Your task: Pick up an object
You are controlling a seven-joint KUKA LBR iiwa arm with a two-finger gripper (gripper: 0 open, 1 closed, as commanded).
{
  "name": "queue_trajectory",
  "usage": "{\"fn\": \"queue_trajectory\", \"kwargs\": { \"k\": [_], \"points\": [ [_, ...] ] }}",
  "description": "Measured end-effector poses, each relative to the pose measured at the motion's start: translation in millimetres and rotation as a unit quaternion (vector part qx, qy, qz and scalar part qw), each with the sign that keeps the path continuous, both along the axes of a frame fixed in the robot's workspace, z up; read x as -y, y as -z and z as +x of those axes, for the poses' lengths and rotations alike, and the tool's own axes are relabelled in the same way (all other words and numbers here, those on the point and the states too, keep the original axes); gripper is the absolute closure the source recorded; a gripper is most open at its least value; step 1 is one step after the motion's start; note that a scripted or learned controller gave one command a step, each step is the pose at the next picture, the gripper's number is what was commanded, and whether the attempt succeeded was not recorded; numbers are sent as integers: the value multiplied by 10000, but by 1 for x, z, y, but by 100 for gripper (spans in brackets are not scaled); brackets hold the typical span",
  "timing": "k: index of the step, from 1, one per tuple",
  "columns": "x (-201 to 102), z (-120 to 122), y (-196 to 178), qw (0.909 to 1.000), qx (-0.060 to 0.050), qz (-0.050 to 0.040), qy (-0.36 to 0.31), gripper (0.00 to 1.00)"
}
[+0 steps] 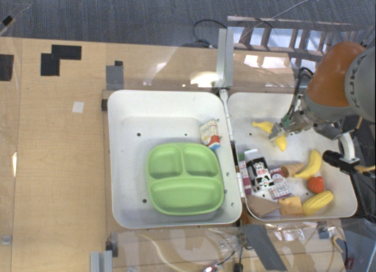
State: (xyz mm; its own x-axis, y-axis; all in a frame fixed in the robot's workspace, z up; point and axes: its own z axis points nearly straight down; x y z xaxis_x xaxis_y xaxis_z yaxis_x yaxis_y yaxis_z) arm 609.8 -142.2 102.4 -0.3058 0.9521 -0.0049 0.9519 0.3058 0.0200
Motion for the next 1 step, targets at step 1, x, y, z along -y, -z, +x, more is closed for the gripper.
{"fn": "queue_trajectory", "kwargs": {
  "k": [1],
  "points": [
    [-77, 61, -112, 9983, -57, 4, 581, 100]
  ]
}}
